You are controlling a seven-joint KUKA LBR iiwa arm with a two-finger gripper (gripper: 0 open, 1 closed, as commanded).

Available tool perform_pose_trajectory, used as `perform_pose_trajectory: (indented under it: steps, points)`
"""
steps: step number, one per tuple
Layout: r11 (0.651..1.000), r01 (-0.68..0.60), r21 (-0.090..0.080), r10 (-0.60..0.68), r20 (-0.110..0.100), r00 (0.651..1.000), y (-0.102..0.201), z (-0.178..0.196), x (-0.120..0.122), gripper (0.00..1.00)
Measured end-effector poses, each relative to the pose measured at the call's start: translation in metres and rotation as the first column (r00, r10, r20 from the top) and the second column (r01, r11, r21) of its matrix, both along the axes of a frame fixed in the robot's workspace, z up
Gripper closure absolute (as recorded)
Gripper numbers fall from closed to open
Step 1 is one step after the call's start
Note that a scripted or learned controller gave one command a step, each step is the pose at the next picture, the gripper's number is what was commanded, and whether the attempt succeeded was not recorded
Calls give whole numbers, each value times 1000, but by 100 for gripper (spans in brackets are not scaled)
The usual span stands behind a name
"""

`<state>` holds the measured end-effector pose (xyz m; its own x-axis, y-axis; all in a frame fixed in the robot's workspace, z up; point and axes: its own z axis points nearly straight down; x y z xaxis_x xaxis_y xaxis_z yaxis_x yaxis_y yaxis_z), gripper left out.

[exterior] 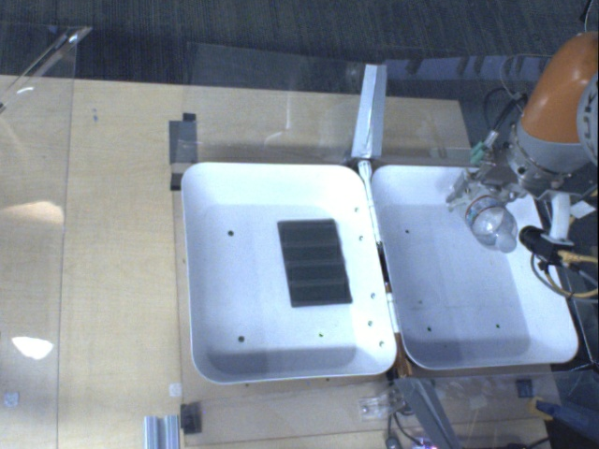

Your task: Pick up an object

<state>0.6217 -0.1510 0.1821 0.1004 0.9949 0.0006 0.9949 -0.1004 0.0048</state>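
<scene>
two shallow white bins on the bench, the left bin (201, 279) and the right bin (552, 340), side by side. one dark ribbed block (314, 262) near the middle of the left bin. one clear glass-like object (493, 224) toward the far right corner of the right bin. one arm (562, 96), one gripper (487, 181).
</scene>
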Motion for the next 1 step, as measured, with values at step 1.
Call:
perform_pose_trajectory:
  steps: [1]
  points:
    - [1000,25,-1,-25,-1,1000,-14,-16,-26,100]
